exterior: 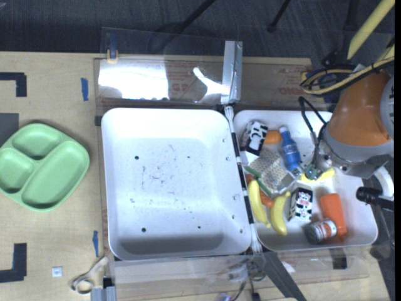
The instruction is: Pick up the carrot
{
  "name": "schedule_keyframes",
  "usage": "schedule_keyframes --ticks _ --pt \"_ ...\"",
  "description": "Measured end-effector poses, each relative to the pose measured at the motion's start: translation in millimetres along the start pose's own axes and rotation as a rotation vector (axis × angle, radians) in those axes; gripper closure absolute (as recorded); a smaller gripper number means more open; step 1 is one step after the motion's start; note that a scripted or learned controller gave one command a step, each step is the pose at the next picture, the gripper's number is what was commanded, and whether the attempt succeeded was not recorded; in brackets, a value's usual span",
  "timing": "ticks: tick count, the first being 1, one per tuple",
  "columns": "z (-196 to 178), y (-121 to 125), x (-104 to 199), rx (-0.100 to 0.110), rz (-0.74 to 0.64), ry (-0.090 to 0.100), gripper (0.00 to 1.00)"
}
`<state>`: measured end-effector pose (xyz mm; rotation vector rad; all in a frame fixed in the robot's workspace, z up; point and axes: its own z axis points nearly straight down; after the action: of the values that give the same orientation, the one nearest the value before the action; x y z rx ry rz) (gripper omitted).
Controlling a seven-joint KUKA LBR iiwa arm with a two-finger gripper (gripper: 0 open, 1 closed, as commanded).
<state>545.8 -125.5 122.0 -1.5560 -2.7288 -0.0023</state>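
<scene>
Pincer (311,170): low in the right bin (369,227), fingers' state cannot be told. Carrot (264,197): orange, left of the pincer, partly under the bananas (266,209). Blue bottle (289,150): just above-left of the pincer. Orange bottle (333,211): below-right of the pincer. No writing legible.

Robotics lab, not a kitchen: plywood worktop (50,74) with blue tape marks (84,88), two white bins (169,127) in a fixed rig, clear plastic guard (163,68), loose cables (326,77), tripod legs (288,5) on dark carpet (94,5), toy food only.
</scene>
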Motion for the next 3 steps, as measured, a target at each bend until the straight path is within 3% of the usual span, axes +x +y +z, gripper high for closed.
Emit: schedule_keyframes --ticks 1,2,3 --pt "6.0 55.6 -50.4 -0.004 -0.092 -0.004 0.0" --pt "25.4 41.3 -53.5 -0.019 -0.006 -0.009 0.0" --pt "26.1 19.5 -37.4 -0.022 0.189 -0.015 0.0"
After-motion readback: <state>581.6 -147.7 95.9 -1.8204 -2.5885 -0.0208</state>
